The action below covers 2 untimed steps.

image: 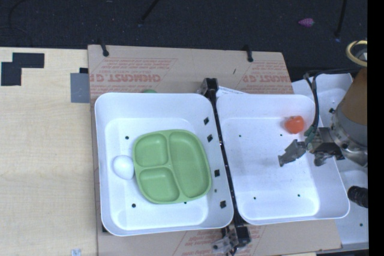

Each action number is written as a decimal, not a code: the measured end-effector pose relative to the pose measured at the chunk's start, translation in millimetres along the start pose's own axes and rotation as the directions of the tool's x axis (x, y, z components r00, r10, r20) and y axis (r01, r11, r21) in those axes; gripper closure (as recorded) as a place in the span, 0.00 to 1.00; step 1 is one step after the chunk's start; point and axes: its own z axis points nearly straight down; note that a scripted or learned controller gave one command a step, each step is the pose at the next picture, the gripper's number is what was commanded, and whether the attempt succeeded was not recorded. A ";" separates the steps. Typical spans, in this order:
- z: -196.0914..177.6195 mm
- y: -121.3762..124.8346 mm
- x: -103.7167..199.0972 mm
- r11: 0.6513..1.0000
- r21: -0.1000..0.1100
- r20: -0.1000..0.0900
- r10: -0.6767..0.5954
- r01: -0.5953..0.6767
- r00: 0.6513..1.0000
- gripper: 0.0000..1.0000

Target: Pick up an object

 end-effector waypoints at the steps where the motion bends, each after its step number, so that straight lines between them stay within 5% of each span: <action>1: -5.2 1.7 0.0 1.000 -0.010 0.001 -0.002 0.002 1.000 0.00; 2: 39.5 2.1 5.8 1.000 -0.005 0.000 -0.002 0.002 1.000 0.00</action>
